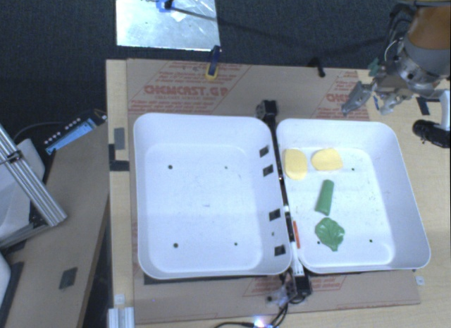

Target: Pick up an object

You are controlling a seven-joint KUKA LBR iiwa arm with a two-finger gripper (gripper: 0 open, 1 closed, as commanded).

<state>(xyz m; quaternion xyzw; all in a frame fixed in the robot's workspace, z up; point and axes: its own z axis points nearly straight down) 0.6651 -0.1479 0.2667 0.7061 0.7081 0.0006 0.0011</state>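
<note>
The right bin (402, 178) holds two pale yellow pieces, one (295, 164) by the divider and one (327, 159) just right of it. Below them lie a green cylinder (324, 197) and a crumpled green piece (330, 233). My gripper (370, 98) hangs above the bench just beyond the right bin's far rim, at the upper right. Its two fingers stand apart, open, with nothing between them. The grey arm with its orange band (428, 30) rises behind it.
The left bin (151, 178) sits beside the right one, joined by a black hinge strip (278, 192). A shiny metal sheet (168, 8) lies on the dark floor at the back. A small yellow and blue clip (212, 65) stands on the board's far edge.
</note>
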